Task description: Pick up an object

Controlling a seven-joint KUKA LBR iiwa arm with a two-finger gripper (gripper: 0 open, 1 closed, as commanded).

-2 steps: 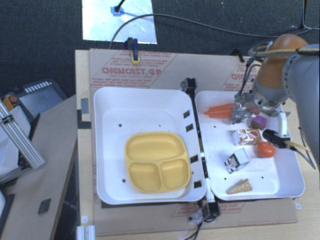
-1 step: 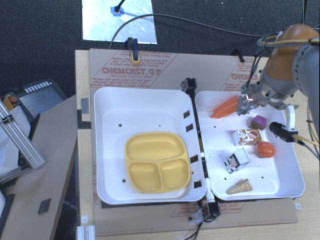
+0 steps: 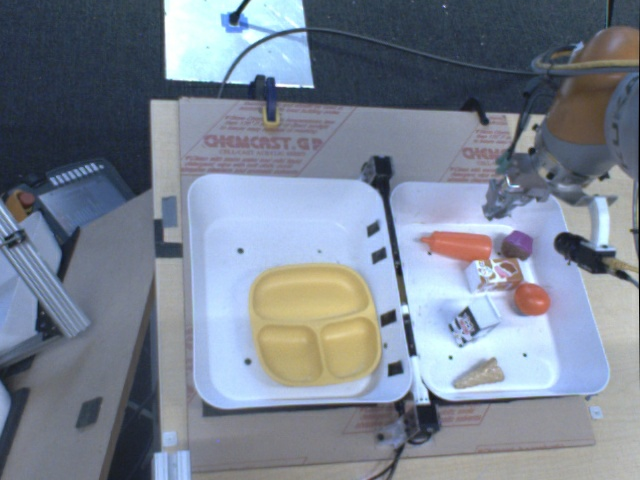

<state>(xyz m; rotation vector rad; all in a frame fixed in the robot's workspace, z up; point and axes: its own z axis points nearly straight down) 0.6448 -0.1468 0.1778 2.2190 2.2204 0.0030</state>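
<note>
While nothing is yet lifted, start your look at the near edge of the right bin point(image 3: 590, 368), where a tan wedge point(image 3: 479, 372) lies closest to you, with a small black-and-white carton point(image 3: 472, 322) just behind it. Further back you have a red ball point(image 3: 531, 299) touching a white-and-red box point(image 3: 491, 274), then an orange carrot point(image 3: 460, 245) lying lengthways and a purple block point(image 3: 516, 244) just beside its right end. The left bin point(image 3: 220, 218) holds a yellow divided plate point(image 3: 314, 321). At the far right corner the gripper point(image 3: 503, 196) hangs above the bin's back edge, apart from every item and carrying nothing; whether it is spread or closed you cannot tell from here. Judge this as the approach step: no target is committed. Your next move calls for bringing the gripper forward over one item, likely the carrot or purple block nearest it, then descending squarely.
</note>
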